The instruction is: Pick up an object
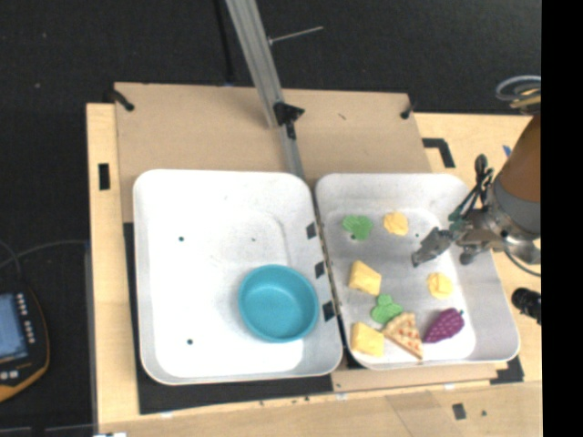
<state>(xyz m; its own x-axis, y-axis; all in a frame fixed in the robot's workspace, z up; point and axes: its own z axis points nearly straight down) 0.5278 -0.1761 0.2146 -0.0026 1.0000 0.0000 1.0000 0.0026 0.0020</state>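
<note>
Just above right bin [474, 353]: arm [519, 185], toy foods below.

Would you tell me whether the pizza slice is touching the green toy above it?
Touching: the camera view shows the pizza slice meeting the green toy with no gap.

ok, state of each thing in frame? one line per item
pincer: over right bin, above the toys, holding nothing visible
blue bowl: upright, in left bin
pizza slice: flat, touching a yellow piece
purple grapes: lying loose in right bin
green piece: lying loose, apart from the rest
right bin: holds all the toy food
</note>
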